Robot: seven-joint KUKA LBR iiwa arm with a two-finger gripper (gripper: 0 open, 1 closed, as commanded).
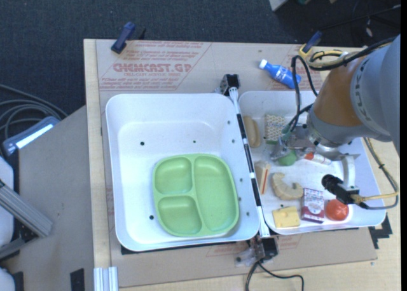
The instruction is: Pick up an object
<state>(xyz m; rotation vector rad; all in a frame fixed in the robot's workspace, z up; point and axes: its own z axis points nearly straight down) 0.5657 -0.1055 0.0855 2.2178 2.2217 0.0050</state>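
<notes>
Dark carpet floor around a brown cardboard-topped table [159, 70] with red print. Two white bins side by side. Left bin [127, 124] holds a green three-compartment tray [196, 194], sitting toward the bin's 5 o'clock. Right bin [375, 175] holds small toy foods: a bread-like piece [253, 132] at 10 o'clock, a patterned square [275, 126] just beside it, an orange stick [261, 178] along the left wall, a tan bitten slice [286, 188] near centre, a yellow cheese block [286, 217] at 7 o'clock, a dark red packet [312, 205] beside it, a red tomato [337, 210] at 5 o'clock. Grey arm with orange band [337, 102] comes in from 3 o'clock. Claw [287, 151] is low in the right bin, around a green item [287, 157]; cannot tell if clenched or released, tips hidden. Blue tube [278, 74] lies on the table at 12 o'clock of the right bin. Blue clamp [123, 37] at the table's 11 o'clock corner.
</notes>
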